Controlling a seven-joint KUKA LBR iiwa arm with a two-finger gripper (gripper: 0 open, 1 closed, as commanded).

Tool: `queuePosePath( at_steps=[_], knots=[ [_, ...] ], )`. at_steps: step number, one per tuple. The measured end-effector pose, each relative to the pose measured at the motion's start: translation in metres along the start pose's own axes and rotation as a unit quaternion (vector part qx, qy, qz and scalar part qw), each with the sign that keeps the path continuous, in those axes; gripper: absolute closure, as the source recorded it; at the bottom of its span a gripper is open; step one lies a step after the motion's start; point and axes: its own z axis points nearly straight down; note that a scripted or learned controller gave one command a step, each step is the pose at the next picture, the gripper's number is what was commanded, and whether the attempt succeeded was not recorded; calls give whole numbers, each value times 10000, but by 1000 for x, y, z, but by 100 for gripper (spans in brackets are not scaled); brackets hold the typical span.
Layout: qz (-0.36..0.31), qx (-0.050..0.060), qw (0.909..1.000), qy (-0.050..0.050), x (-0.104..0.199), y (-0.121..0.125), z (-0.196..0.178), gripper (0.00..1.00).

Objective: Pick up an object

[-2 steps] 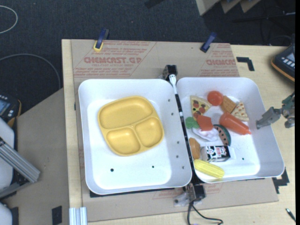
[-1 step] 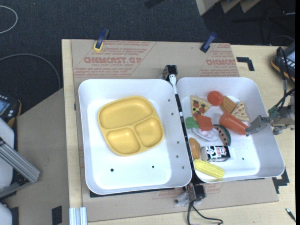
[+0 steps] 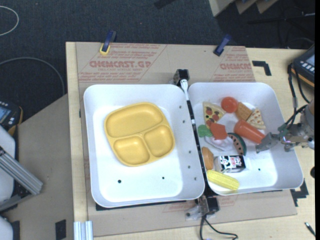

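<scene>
Nothing has been lifted yet, as far as the camera view shows: the gripper (image 3: 267,140) sits low at the right side of the right-hand shallow white plastic bin (image 3: 287,171), and nothing is seen between its tips, so the whole pick is judged to be still ahead. Whether the gripper is apart or together cannot be told at this size and blur. The candidates for picking all lie in that bin, crowded toward its left and middle: a long orange plastic carrot-like piece (image 3: 248,131) lies nearest the gripper, just beside it and seemingly apart from it, with a red round tomato-like toy (image 3: 229,104), a toy pizza slice with dark spots (image 3: 213,113), a red block-shaped toy (image 3: 218,130) and a small green toy (image 3: 204,131) further left. Toward the near edge lie a yellow toy corn cob (image 3: 223,181), a small black-and-white carton (image 3: 231,162) and a tan bun-like toy (image 3: 207,157). The left-hand shallow white bin (image 3: 100,184) holds a yellow three-compartment plastic tray (image 3: 138,133), well apart from the gripper. Both bins rest on the cardboard-covered table (image 3: 150,59).
</scene>
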Motion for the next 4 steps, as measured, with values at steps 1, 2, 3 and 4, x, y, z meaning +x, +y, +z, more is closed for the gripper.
queuePosePath(
  at_steps=[1,2,3,4],
  knots=[
    [-5,10,10000,4,3,9,50,0],
    [2,0,10000,-6,3,9,89,0],
    [5,-22,10000,-13,3,10,77,100],
    [4,-36,10000,-25,-1,6,33,100]
  ],
)
